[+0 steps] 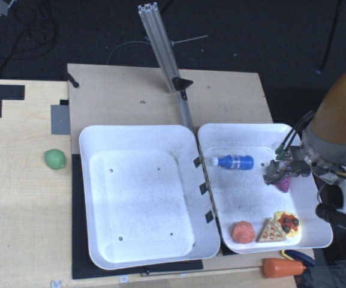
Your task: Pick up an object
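The right bin [316,242] holds a blue bottle [234,161] lying on its side near the far left, and a reddish ball [243,231] at the front. Beside the ball lie a toy pizza slice [271,232] and a yellow-and-red piece [288,222]. A small purple object [284,185] lies by the bin's right wall. My gripper [276,175] reaches in from the right and hangs low, directly over and against the purple object. Part of that object is hidden by the dark gripper body.
The left bin [89,138] stands next to the right one. A green ball [55,159] rests on the bench to the left of it. An orange object [282,267] lies in front of the right bin. A metal rail [162,47] slants in at the back.
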Robot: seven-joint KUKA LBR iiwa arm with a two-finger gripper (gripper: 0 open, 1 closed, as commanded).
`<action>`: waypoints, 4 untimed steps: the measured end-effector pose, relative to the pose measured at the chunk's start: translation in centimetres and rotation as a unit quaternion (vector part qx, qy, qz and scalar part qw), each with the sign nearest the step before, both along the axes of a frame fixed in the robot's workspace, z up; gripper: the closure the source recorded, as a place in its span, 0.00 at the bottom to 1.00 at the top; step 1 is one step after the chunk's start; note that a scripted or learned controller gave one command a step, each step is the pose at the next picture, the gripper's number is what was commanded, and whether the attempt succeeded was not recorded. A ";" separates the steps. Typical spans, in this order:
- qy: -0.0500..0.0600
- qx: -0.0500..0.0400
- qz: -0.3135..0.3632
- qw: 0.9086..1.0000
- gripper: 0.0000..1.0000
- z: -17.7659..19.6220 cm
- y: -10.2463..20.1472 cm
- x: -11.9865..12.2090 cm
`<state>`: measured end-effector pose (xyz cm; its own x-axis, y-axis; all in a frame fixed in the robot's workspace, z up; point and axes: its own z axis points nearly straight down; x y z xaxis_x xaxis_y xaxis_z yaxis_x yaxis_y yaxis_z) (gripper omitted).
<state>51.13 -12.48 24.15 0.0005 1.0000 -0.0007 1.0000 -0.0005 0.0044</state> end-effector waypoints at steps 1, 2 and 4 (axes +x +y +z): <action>0.003 0.001 0.002 1.000 1.00 -1.2 5.0 2.1; 0.002 0.001 0.002 1.000 1.00 -0.3 9.8 3.9; 0.003 0.001 0.002 1.000 1.00 -0.4 18.5 8.0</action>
